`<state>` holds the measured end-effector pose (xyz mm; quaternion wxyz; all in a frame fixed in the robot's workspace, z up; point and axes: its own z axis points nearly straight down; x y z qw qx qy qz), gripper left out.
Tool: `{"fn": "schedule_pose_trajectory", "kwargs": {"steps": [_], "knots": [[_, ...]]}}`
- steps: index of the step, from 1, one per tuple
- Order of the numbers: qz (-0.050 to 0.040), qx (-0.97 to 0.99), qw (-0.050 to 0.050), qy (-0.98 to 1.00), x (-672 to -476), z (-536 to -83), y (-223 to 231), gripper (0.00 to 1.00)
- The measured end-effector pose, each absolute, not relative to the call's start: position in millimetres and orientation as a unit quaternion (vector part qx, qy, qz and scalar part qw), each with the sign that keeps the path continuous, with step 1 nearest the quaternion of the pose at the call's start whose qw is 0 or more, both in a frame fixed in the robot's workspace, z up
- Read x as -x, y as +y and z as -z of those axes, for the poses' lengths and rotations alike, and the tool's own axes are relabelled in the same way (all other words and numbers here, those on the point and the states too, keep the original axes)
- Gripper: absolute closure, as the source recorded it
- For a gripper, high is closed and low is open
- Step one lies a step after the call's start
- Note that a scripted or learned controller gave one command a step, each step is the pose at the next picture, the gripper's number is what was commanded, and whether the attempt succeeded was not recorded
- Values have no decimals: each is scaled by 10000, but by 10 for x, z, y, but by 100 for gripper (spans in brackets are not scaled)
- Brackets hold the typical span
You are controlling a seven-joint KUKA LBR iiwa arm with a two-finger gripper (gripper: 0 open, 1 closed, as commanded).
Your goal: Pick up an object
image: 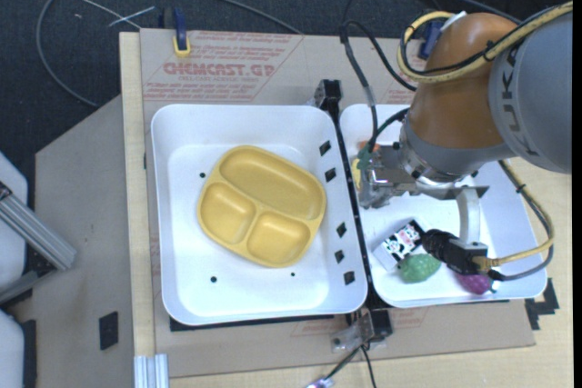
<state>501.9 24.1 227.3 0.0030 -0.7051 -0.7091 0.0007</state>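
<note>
Yellow plastic makes the divided plate [262, 204] that lies flat in the middle of the left bin [173, 286], alone and well apart from the arm, so it is probably not what the program goes for now. The arm [473, 95] reaches low over the right bin [527, 291], and its wrist covers most of that bin's far and middle part; the gripper [375, 180] is near the bin's left wall, but its tips are hidden and I cannot tell how far it is opened or if it has hold of anything. The small things are collected along the near edge of the right bin: a black and white packet [400, 243] close to the near left corner, a green lump [419, 268] touching it, and a purple piece [476, 283] further to the right beside a dark cable. I judge the packet the nearest candidate; its long axis runs diagonally, from the near left corner toward the far right.
</note>
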Motion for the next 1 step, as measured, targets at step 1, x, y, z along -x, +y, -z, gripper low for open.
{"fn": "schedule_pose_trajectory", "kwargs": {"steps": [1], "knots": [[-8, 7054, 25, -7088, -4978, -2233, 687, 100]]}}
